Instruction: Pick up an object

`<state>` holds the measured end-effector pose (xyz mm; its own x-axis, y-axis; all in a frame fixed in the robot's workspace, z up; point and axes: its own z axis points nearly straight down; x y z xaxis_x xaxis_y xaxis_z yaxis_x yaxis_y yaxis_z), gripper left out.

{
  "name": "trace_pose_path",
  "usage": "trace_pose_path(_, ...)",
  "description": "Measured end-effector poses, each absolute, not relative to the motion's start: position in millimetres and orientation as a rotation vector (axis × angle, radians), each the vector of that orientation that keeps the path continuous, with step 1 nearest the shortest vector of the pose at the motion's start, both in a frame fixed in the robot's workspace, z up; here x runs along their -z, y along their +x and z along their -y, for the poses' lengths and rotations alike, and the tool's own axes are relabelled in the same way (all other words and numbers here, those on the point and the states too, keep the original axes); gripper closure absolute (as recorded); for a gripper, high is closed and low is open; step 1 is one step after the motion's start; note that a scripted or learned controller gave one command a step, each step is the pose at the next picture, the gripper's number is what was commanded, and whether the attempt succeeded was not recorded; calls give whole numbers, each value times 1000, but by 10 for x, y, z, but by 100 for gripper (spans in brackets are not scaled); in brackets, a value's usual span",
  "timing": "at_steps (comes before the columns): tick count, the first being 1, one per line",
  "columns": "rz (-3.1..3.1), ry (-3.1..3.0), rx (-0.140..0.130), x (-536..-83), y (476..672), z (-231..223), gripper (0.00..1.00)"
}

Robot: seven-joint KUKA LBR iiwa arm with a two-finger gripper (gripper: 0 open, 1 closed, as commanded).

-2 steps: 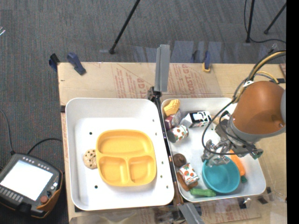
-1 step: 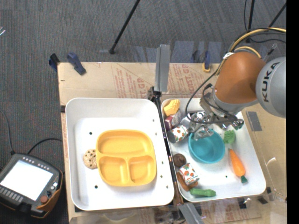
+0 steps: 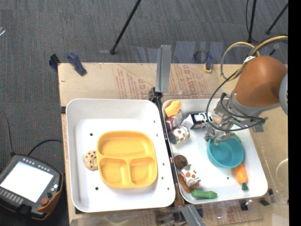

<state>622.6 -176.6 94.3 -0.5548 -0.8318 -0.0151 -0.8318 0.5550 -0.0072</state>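
- We see a dark grey carpeted floor [image 3: 94,22] around the bench.
- The bench top [image 3: 117,81] is bare brown board printed with faded red lettering.
- Thin black stand legs [image 3: 129,20] cross the carpet at the top.
- A handheld control pendant [image 3: 28,185] with a pale screen lies on the floor at lower left, its cable [image 3: 42,147] trailing.

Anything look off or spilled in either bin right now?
Nothing looks spilled or broken. In the right bin, small toy foods lie jumbled along the left wall. The cookie lies in the left bin, beside the yellow tray, not in a compartment.
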Motion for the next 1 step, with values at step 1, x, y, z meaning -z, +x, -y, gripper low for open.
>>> trace_pose_path(1, -2906, -1073, 4, -969, 4987, 1952, 100)
